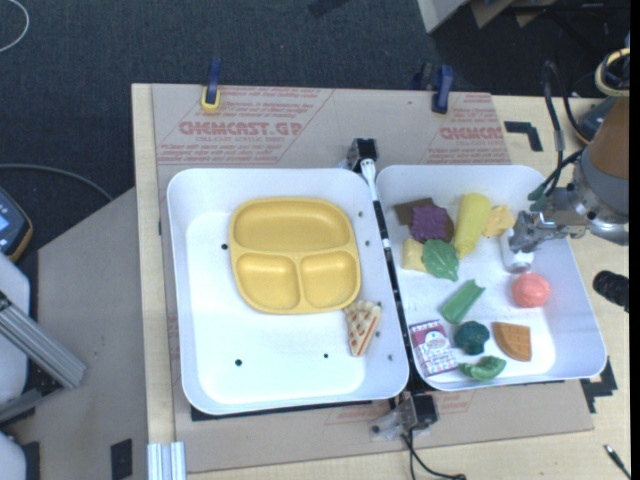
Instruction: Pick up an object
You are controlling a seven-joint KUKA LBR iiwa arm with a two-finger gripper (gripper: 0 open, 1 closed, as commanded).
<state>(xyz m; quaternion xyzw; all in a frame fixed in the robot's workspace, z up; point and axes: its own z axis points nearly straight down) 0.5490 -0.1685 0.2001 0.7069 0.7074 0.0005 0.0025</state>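
The right bin [585,353] holds several toy foods: a purple piece [431,222], a yellow corn-like piece [471,220], a green leafy piece [440,260], a green stick [461,300], a pink ball [531,290], an orange wedge [513,341], a dark teal floret [471,336] and a red-and-white packet [432,348]. My gripper [519,258] hangs low over the bin's right half, just up and left of the pink ball and right of the corn piece. Nothing shows in its grasp.
In the left bin [190,298] lies a yellow divided plate [295,253], with a toy sandwich slice [362,327] near the bin's right wall. A ridge with black clamps [362,152] separates the bins. The arm [612,163] enters from the right.
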